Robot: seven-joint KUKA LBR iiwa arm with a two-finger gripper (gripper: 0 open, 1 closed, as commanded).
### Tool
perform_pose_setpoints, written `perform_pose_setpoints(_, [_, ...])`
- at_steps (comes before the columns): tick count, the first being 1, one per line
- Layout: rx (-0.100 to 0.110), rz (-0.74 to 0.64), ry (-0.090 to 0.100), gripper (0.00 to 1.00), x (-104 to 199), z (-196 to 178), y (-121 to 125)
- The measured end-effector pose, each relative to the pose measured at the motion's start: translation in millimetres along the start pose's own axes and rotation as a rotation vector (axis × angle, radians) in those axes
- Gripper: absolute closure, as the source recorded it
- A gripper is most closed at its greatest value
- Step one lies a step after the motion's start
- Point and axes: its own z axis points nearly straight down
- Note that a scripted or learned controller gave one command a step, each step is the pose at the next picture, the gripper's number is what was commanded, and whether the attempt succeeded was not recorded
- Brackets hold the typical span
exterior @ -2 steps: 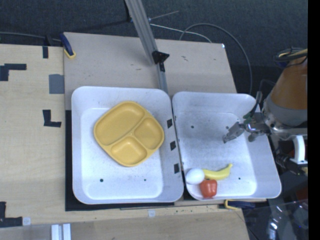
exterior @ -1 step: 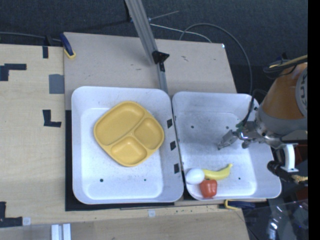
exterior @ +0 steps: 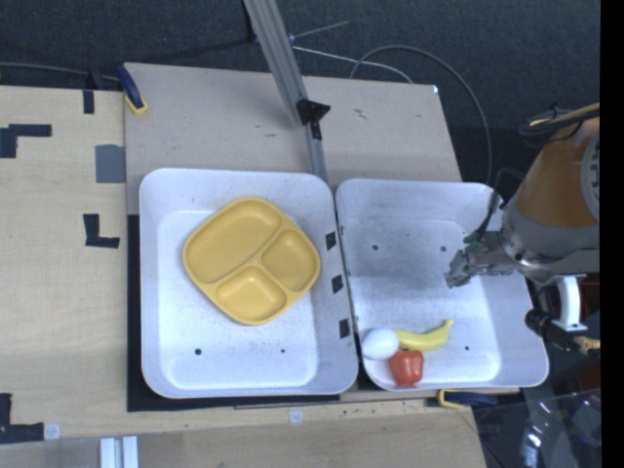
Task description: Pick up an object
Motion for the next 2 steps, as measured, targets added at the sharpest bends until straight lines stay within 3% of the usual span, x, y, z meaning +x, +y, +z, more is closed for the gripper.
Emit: perform_pose_setpoints(2, [-0.007,0.001,-0.002,1.0,6,-106,3])
